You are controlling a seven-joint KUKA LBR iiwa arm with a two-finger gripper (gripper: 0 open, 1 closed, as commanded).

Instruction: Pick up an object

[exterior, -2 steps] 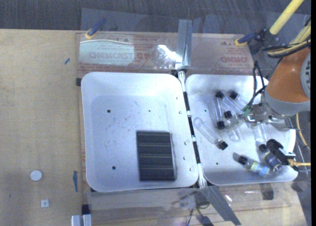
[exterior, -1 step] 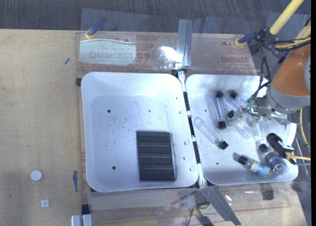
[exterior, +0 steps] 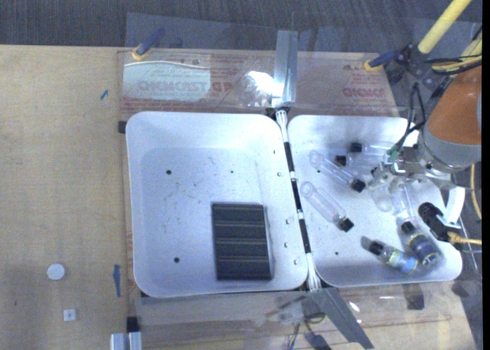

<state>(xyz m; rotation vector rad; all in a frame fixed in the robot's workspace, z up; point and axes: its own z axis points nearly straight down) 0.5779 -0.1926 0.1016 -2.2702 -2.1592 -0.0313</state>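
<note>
Dark grey and ribbed, the rectangular block lies alone in the left white bin, well apart from the arm, so the thing to be picked is more likely in the right white bin; both bins sit on the pale wooden surface. Nearest the camera in that right bin, the small bottle with a blue label and black cap lies on its side close to the near wall. Being round, it could roll off or jam against the wall if pushed from one side. Farther in, the clear plastic tube with a black cap lies slanted near the divider, and a second clear capped tube lies just beyond it. Both look smooth and slim, so I judge they could slip out of a closing grasp, or tip out on the lift if caught off-centre. A descent could also nudge one tube into the other. The gripper hangs low over the right middle of this bin, among clear pieces that are hard to tell from it. Whether its grasp is released, clenched or around anything, I cannot tell. Behind it, the grey arm with the orange band reaches in from the right over the far corner, its wrist angled down and leftward into the bin.
</note>
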